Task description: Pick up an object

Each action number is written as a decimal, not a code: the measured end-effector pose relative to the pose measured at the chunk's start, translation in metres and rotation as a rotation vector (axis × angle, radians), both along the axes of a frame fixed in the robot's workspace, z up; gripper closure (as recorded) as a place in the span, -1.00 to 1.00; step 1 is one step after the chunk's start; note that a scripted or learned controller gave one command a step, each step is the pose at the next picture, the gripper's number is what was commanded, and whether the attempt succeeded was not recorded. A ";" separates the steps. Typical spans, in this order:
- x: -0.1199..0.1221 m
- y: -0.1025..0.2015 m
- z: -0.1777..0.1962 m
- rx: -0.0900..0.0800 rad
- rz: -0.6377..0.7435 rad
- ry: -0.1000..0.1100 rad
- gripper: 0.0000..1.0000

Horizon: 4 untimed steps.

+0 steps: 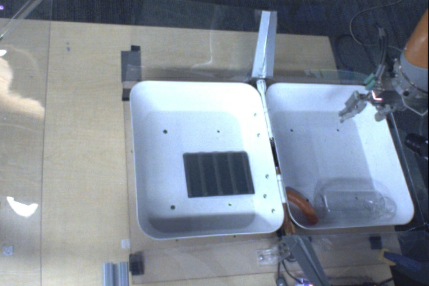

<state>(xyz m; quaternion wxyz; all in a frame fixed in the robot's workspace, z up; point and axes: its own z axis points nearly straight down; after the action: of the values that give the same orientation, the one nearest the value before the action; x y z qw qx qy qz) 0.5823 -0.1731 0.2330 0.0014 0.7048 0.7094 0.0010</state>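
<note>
Nearest the camera, at the right-hand shallow white bin's (402, 174) six o'clock edge, a clear plastic bottle (354, 203) lies on its side, long axis running nine to three. Just beside its left end sits a small orange-brown curved object (301, 205). The two-finger gripper (365, 104) hangs over the bin's one o'clock corner, well apart from both; whether its fingers are apart I cannot tell. The bottle lies toward six o'clock from it. A dark ribbed rectangular pad (218, 174) rests in the left-hand white bin (144, 144).
</note>
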 end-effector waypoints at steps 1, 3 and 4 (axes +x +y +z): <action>-0.050 0.079 -0.143 0.001 -0.066 -0.010 -1.00; -0.009 0.011 -0.111 0.000 -0.168 -0.002 -1.00; -0.017 0.027 -0.144 -0.002 0.063 -0.009 -1.00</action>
<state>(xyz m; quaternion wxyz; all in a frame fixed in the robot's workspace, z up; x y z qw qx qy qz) 0.5650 -0.1463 0.0894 0.0052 0.6821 0.7312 0.0035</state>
